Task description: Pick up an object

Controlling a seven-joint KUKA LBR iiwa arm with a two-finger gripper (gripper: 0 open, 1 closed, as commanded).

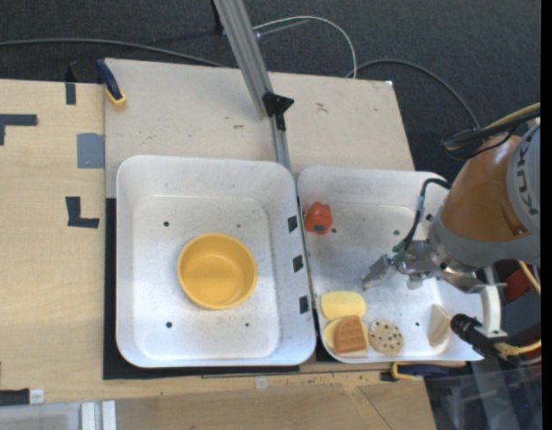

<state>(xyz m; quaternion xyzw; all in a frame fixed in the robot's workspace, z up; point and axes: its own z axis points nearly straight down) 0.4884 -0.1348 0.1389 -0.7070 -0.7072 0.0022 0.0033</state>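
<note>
Far left of the gripper, a yellow bowl (pixel 217 270) sits in its bin. Nearer, a red pepper (pixel 318 217) up-left; yellow block (pixel 342 305), waffle (pixel 349 335) and cookie (pixel 384 337) just below. Gripper (pixel 376 274) hangs open, holding nothing.

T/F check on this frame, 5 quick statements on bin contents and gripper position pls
1. The yellow bowl sits in the left bin. True.
2. The red-orange toy lies in the left bin. False: it is in the right bin, near that bin's left wall.
3. The gripper is over the right bin. True.
4. The gripper holds the cookie. False: the cookie lies on the bin floor near the front edge, apart from the gripper.
5. The waffle-like square lies between the cookie and the bin's left wall, just in front of a pale yellow piece. True.
</note>
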